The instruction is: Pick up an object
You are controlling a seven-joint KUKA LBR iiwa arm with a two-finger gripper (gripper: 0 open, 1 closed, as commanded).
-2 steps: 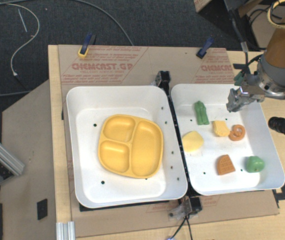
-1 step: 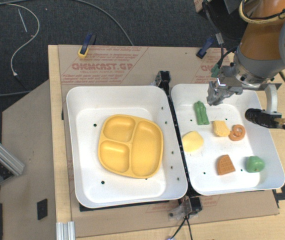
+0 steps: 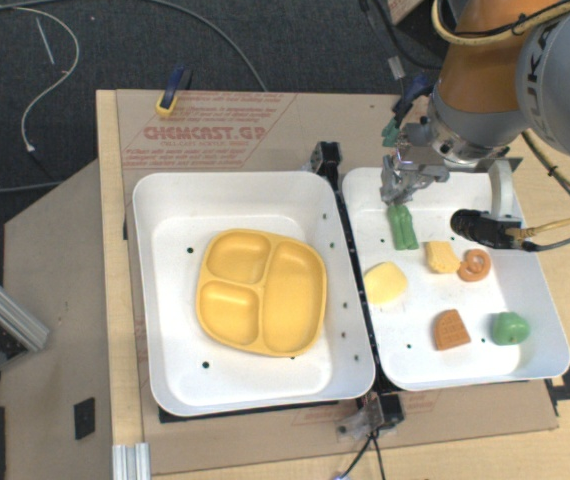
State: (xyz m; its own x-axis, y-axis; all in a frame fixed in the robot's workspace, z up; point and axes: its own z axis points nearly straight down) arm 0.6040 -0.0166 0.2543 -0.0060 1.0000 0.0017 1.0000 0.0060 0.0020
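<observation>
Camera view, your inventory. Left bin [image 3: 155, 268]: one yellow divided plate [image 3: 262, 291] lying flat near the middle. Right bin [image 3: 535, 298]: a green stick [image 3: 403, 226] at the far left part, a pale yellow lump [image 3: 385, 282] near the left wall, a small yellow block [image 3: 442, 257] touching an orange ring [image 3: 475, 265], a brown wedge [image 3: 451, 330] and a green round piece [image 3: 509, 328] toward the near edge. The gripper [image 3: 402, 190] hangs just over the far end of the green stick; you cannot tell whether it is apart or closed, nor whether it touches the stick. Behind the left bin, cardboard [image 3: 215, 128] on the desk [image 3: 55, 298] bears red print; you can read "CHEMCAST GP", the smaller lines being blurred. A blue and yellow clip [image 3: 174, 88] sits at the cardboard's far edge.
</observation>
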